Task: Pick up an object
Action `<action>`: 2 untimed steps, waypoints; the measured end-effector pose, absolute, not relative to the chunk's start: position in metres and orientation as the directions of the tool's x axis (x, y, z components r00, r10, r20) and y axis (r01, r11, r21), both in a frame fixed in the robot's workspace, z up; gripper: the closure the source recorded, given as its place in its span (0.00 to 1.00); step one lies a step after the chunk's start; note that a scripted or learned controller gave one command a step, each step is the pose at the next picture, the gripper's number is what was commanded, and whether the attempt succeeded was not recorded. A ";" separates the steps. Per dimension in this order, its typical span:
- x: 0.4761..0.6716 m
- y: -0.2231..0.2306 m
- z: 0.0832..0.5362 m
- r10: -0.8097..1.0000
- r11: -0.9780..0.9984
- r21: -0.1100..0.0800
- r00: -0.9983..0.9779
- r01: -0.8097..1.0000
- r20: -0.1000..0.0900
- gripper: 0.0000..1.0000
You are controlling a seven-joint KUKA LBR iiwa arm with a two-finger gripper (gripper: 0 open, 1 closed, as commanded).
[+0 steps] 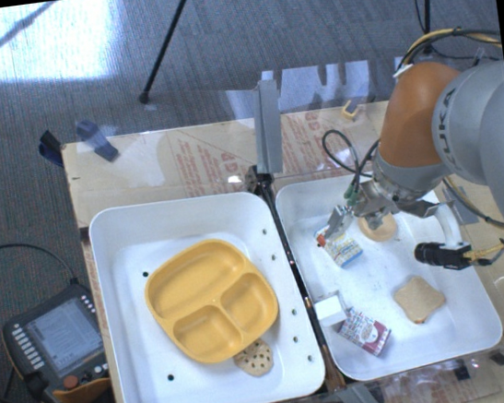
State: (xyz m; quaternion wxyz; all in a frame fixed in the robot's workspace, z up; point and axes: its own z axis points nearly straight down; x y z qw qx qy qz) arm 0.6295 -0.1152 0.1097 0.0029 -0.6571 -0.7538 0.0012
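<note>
Here, end effector (pixel 341 222) (grip state unclear) over small carton (pixel 343 249), long axis running upper-left to lower-right.

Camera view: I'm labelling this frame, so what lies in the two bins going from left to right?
yellow divided plate → cookie → small white block → small carton → red and white packet → slice of toast
</note>
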 end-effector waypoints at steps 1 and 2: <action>0.635 -0.101 0.084 0.972 0.234 -0.006 -0.234 0.972 0.003 0.00; 0.635 -0.103 0.090 0.974 0.227 -0.009 -0.227 0.974 0.006 1.00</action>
